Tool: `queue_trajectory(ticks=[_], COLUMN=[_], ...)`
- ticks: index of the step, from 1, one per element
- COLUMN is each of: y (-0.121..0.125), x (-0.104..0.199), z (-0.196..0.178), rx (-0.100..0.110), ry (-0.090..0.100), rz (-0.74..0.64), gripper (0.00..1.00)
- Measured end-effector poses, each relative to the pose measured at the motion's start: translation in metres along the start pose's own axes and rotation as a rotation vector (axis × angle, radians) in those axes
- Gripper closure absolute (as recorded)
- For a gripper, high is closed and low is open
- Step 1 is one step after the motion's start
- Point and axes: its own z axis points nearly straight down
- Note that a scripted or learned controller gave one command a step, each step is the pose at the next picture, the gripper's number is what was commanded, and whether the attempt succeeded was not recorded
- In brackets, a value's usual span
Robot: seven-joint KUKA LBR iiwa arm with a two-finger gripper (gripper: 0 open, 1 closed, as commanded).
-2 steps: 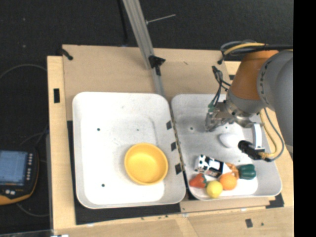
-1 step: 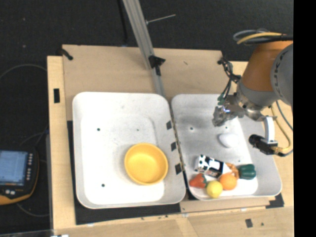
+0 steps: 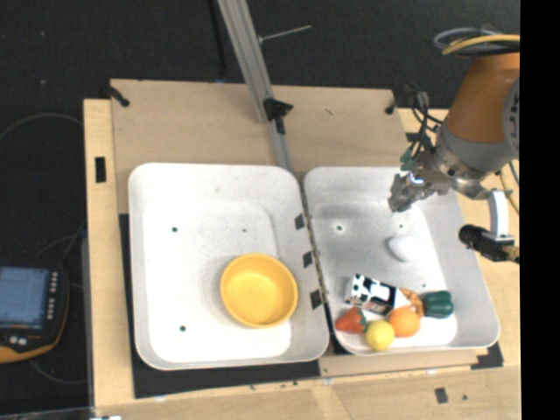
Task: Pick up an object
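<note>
Where black floor surrounds the bench [image 3: 201, 121], two white bins [image 3: 175, 199] sit.

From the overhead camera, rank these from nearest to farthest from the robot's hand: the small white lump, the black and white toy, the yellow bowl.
Measured from the hand over the right bin's upper part:
1. Small white lump, just below the hand in the right bin.
2. Black and white toy, lower in the same bin, beside the fruit pile.
3. Round yellow bowl, across the divider in the left bin.

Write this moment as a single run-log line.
gripper: above right bin, nothing seen held | yellow bowl: left bin | small objects: right bin's near edge | pick: not yet done
</note>
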Motion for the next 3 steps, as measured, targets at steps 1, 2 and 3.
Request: queue_trajectory(ticks=[1, 2, 3], y=[0.002, 0.013, 0.031], x=[-0.001, 0.05, 0.09], z=[-0.038, -0.025, -0.022], rx=[0.001, 0.009, 0.006], ry=[0.0, 0.002, 0.001], rz=[-0.001, -0.003, -0.003], gripper=[1.0, 1.0, 1.0])
